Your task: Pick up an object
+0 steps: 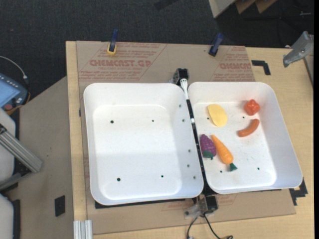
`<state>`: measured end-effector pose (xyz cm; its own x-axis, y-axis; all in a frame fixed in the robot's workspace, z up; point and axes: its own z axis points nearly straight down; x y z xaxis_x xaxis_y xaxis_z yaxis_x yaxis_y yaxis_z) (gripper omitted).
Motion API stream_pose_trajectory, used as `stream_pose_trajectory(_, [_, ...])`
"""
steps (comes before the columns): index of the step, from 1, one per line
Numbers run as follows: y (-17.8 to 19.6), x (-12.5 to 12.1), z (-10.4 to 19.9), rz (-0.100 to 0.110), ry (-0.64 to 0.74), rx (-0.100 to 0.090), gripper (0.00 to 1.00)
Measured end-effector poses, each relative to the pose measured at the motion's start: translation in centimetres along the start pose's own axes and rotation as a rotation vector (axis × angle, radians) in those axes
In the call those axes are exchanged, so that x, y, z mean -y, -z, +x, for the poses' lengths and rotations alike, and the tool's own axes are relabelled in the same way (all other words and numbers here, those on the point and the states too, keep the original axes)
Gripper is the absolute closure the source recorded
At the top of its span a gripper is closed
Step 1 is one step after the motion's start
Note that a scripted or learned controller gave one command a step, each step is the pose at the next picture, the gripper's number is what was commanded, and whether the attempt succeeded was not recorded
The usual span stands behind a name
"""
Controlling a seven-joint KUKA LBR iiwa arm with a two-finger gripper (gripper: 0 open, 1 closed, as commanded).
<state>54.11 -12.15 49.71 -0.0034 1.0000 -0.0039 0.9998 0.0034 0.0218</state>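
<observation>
Camera view, looking down at a slant, takes in two shallow white bins side by side on a cardboard-covered bench. Every candidate lies in the right bin: a pale yellow flat piece near the middle, a small red tomato-like toy toward the far right corner, a brown-orange sausage-shaped toy just below it, and — close against the divider — a purple toy touching a toy carrot with a green tip. The left bin shows bare floor with a few dark dots.

At the frame's upper right edge a grey metal part pokes in; whether it belongs to the arm I cannot tell, and the state of the gripper cannot be told either.

By my reading the pick has not yet begun — nothing is lifted, and all five items rest on the bin floor. The next move calls for choosing a target and descending over it. The yellow piece and the sausage lie apart from their neighbours and seem the easier grabs; the purple toy and carrot touch each other and sit near the bin wall, so fingers could catch both or strike the rim.
</observation>
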Motion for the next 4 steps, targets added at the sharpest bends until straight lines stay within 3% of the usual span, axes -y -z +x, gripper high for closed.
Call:
stream_pose_trajectory(1, [-3.3,-4.3,7.8,0.023,0.003,-0.005,0.0])
stream_pose_trajectory(2, [-2.1,-4.2,7.5,0.017,-0.002,-0.002,1.0])
stream_pose_trajectory(3, [-19.4,-1.6,14.4,0.036,0.002,-0.006,1.0])
stream_pose_trajectory(4, [-10.6,0.2,20.3,0.015,0.001,-0.006,1.0])
